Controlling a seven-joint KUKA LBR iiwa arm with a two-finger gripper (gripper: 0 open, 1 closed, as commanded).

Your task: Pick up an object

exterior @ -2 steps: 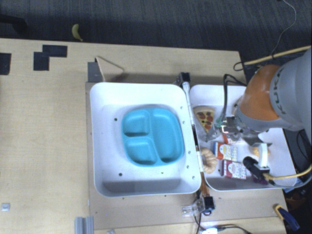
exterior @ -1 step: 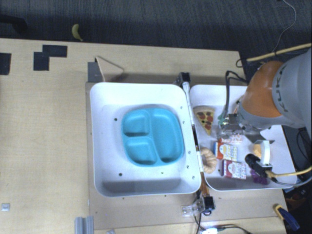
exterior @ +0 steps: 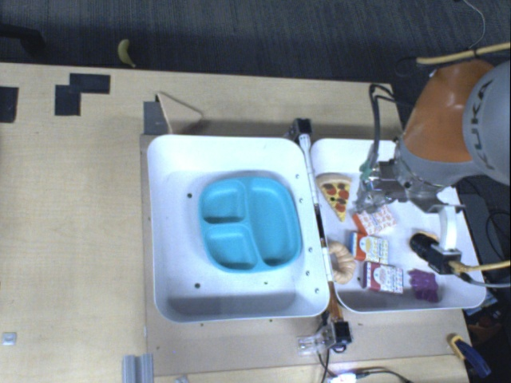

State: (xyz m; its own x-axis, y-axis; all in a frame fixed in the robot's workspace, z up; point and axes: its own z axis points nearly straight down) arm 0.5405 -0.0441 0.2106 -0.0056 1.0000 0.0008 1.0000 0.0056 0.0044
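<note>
1. Nearest you, along the 6 o'clock edge of the right bin (exterior: 459, 295): red box (exterior: 383, 278), purple block (exterior: 423, 285), with a bread roll (exterior: 342, 260) at 8 o'clock
2. Mid-bin: orange packet (exterior: 374, 221), your likely target, crowded by a small carton (exterior: 373, 248) just at its 6 o'clock
3. Gripper (exterior: 372, 188) hangs just above the packet, at its 12 o'clock; you cannot tell its opening, and nothing shows in its hold
4. Pizza slice (exterior: 334, 194) lies at the gripper's 9 o'clock
5. Step: the approach. Next calls for a straight descent, then a close on the packet alone

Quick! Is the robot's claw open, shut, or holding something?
Gripper: cannot be told from here; it hangs over the orange packet in the right bin.
</note>
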